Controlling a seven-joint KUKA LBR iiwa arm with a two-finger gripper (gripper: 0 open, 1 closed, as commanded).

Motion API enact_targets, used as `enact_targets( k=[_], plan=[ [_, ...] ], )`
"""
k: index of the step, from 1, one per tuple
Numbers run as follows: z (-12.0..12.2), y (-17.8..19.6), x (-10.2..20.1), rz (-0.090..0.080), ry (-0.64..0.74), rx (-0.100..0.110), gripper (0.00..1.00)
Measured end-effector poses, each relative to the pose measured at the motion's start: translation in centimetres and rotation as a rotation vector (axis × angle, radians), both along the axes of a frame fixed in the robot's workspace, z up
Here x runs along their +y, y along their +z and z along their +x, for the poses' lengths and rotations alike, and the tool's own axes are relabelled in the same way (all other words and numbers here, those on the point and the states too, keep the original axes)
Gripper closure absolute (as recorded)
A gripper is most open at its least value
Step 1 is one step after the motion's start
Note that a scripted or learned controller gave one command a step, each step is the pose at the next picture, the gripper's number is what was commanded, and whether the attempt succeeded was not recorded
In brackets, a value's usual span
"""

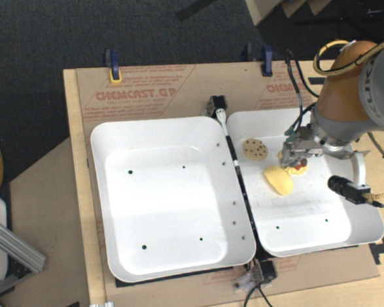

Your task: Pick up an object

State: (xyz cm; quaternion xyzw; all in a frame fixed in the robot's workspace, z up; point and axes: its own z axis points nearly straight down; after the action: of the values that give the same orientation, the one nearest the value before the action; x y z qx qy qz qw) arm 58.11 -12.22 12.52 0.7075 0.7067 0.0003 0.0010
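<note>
The right bin (pixel 316 236) holds a round brown cookie with dark chips (pixel 254 149) near its upper left. A pale yellow lump (pixel 279 181) lies a little below and to the right of the cookie. My gripper (pixel 293 158) hangs low over the bin, just right of the cookie and at the yellow lump's upper right edge. A small red and yellow piece (pixel 300 169) peeks out from under the gripper; whether it is touching the gripper is unclear. The grey arm with its orange band (pixel 345 93) comes in from the right.
The left bin (pixel 113 148) lies beside the right one, with a black divider strip (pixel 236 173) between them. Cables and a black connector (pixel 345 190) hang off the wrist over the right bin's right side. Blue clamps (pixel 112 62) hold the cardboard base at the back.
</note>
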Motion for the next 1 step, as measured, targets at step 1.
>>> enact_targets(
  k=[1],
  plan=[
    [-0.02, -0.06, 0.01, 0.000, 0.000, 0.001, 0.00]
  ],
)
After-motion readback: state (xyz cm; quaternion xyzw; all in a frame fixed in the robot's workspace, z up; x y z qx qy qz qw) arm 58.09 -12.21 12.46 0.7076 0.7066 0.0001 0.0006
